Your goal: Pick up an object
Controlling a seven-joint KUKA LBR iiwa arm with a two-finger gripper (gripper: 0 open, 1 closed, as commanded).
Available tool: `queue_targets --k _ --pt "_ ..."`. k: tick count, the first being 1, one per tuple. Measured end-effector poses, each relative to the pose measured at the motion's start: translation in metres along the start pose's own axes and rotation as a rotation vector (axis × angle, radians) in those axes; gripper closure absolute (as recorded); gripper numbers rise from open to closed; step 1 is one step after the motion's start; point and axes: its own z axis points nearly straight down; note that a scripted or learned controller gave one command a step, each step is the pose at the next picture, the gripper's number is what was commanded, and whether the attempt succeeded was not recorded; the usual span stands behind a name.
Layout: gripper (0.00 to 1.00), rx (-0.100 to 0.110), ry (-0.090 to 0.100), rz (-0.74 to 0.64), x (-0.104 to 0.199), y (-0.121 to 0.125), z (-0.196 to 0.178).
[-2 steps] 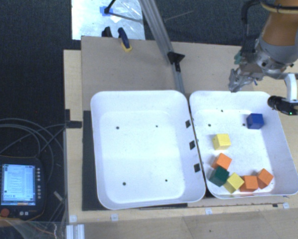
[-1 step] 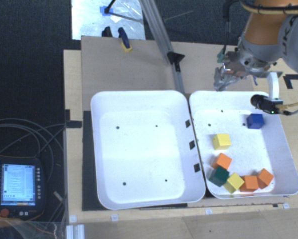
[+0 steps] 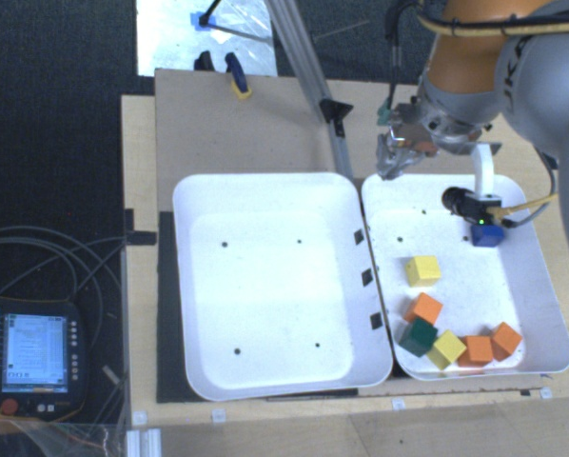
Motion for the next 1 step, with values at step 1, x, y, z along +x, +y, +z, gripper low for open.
queue_targets --k 1 --pt "1.0 0.001 0.0 -0.001 0.0547 -0.0043 0.013"
